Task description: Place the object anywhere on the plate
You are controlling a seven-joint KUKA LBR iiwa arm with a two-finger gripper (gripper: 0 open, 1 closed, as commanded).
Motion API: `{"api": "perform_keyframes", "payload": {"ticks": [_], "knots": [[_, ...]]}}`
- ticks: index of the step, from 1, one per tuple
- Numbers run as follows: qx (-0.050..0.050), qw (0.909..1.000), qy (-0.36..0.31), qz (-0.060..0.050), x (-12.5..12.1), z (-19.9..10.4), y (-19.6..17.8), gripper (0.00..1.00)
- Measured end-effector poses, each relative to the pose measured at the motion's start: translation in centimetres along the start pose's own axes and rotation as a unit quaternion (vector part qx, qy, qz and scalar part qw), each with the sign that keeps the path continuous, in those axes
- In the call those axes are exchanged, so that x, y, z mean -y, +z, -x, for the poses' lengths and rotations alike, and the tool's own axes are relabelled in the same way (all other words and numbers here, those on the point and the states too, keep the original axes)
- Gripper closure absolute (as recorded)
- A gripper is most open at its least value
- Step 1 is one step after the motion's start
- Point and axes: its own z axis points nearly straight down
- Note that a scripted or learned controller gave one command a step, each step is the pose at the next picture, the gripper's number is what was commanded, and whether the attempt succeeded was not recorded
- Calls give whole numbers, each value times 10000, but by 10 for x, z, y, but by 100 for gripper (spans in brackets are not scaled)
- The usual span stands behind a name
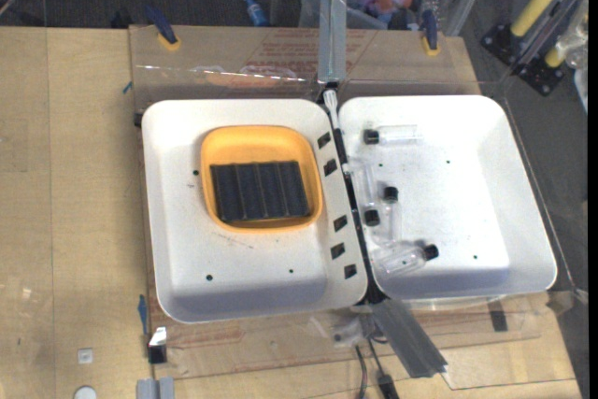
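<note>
**A:** Two white bins fill the bench. The left bin (pixel 168 201) holds the orange plate (pixel 257 138), and the right bin (pixel 495 201) has the small stuff. Where's the task's object?

**B:** My read is that it's the black ribbed block (pixel 259 191). It lies flat inside the plate, towards the near rim, with its long side running left to right. If that is the object, the placing looks done.

**A:** And if it isn't?

**B:** Then the candidates are the clear vials with black caps in the right bin. One vial (pixel 391 135) lies near the far wall, and another (pixel 406 255) lies near the front, close to the divider between the bins. Two more caps sit between them along that divider.

**A:** What could go wrong from here?

**B:** The block covers most of the plate's floor. A vial dropped there would likely land on the ribs and could roll off over the low rim. The vials are also clear and round, so they are hard to grip and quick to slip. Those against the divider leave little room for a grasp on that side.

**A:** The gripper?

**B:** I cannot tell how far open it is, or whether it has hold of anything.
</note>
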Motion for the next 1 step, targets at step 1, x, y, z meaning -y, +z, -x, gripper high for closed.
{"api": "perform_keyframes", "payload": {"ticks": [1], "knots": [[1, 9922, -1250, 7, 0, 0, 0, 100]]}}
